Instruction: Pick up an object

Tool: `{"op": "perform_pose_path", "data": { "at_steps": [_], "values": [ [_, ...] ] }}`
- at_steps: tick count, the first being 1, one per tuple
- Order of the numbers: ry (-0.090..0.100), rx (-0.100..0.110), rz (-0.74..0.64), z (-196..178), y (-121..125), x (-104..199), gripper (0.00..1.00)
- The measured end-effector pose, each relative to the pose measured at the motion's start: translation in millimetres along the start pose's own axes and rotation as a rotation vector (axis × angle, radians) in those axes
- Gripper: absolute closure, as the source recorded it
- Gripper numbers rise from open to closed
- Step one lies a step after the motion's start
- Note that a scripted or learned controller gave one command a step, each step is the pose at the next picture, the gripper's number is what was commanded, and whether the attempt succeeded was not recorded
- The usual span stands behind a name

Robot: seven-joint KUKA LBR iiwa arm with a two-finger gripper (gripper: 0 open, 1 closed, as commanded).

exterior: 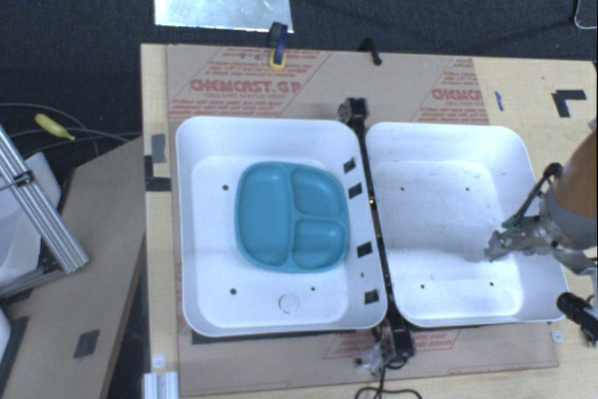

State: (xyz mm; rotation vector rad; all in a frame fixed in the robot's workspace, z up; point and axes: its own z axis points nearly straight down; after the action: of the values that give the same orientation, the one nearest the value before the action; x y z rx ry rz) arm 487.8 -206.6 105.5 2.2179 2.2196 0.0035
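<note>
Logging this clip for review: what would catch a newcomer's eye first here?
The blue divided plate lying in the middle of the left bin stands out most against the white. Next is the arm's hand, low over the right side of the right bin, far from the plate.

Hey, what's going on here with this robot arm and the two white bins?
A robot arm is set to pick up an object. Its gripper hangs over the right bin, near that bin's right side, with nothing seen between its fingers. The one obvious object, a blue divided plate, lies flat in the left bin, untouched. A small white round piece sits just below the plate.
</note>
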Motion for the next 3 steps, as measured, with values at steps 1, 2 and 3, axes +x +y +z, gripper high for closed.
{"op": "perform_pose_path", "data": {
  "at_steps": [1,2,3],
  "values": [
    [0.001,-0.002,-0.009,-51,13,62,1.0],
    [0.002,-0.011,-0.013,-191,2,139,1.0],
    [0.004,0.004,-0.011,-155,20,214,1.0]
  ]
}}
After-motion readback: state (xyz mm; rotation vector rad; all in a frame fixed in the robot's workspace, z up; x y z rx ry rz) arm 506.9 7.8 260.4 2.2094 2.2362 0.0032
